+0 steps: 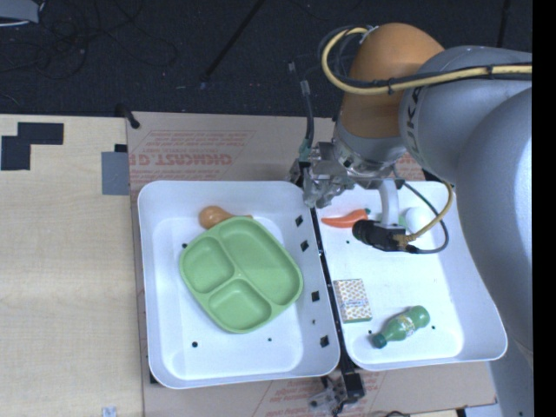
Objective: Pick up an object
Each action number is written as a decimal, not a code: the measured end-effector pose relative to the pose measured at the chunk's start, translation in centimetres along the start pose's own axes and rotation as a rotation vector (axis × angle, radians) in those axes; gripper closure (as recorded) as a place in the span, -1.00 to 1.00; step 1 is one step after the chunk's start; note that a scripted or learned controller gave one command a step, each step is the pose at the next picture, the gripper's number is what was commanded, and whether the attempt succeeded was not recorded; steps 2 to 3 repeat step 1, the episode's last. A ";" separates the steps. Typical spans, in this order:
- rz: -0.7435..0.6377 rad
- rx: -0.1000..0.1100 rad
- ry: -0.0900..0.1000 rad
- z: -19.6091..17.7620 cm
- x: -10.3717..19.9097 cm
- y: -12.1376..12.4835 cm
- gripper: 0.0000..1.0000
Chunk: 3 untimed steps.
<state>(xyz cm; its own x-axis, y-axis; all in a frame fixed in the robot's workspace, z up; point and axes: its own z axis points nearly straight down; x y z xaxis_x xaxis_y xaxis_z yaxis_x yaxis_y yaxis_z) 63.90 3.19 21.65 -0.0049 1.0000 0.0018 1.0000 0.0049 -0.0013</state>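
My gripper point(325, 186) hangs at the far left corner of the right bin point(469, 320), under the arm's orange band. Just right of and below it lies an orange carrot point(344, 219) with a green tip, apart from the gripper. A small patterned packet point(353, 299) lies flat near the bin's left wall. A green bottle point(401, 326) lies on its side toward the front. In the left bin point(161, 320) a green divided plate point(241, 273) rests tilted, with an orange ball-like object point(214, 216) partly hidden behind its far edge.
The grey arm covers the right bin's far right part. A black connector with cable point(387, 235) hangs from the arm beside the carrot. The divider between the bins point(317, 276) runs close to the gripper. Cardboard lies under both bins.
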 end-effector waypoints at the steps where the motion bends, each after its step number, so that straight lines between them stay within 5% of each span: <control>1: 0.000 0.000 0.000 -1.5 5.6 0.1 1.00; 3: 0.000 0.000 0.000 -1.5 5.6 0.1 1.00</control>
